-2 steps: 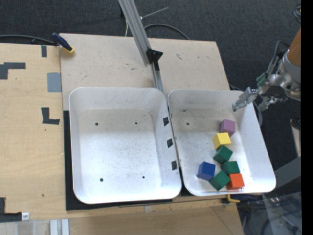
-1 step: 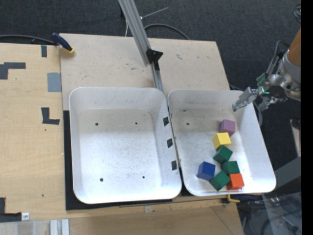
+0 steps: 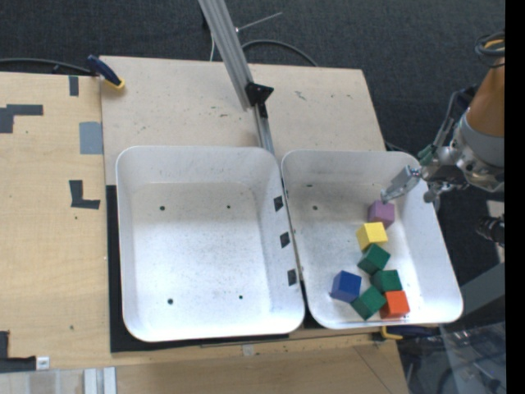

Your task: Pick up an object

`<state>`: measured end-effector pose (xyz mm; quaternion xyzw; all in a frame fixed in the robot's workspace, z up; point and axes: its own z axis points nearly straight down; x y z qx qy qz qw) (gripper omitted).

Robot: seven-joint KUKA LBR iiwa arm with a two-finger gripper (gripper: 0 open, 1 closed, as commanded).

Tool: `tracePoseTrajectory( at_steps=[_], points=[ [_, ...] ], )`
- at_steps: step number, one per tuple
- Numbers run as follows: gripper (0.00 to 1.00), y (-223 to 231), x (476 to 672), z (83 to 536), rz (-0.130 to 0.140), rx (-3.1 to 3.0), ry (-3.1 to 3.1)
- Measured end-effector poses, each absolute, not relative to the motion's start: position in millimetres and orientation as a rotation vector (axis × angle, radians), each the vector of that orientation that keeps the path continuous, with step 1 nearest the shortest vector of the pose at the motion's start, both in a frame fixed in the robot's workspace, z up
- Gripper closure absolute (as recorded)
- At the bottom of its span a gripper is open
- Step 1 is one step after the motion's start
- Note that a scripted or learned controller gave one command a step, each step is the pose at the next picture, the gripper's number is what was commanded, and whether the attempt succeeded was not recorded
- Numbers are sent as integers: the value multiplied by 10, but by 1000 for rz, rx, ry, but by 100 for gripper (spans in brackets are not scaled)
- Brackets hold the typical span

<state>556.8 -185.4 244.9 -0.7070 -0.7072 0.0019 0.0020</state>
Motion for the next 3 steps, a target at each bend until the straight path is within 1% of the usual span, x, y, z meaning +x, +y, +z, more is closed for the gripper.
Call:
tracePoseTrajectory(
  at_steps=[1,2,3],
  points=[
    [0,-1817,5595,2004,6,-2217,-2220],
    [0,-1865,5627,1390,8,-2216,-2218],
    [100,-1862,5644,1528,2,-2218,-2223]
  ],
)
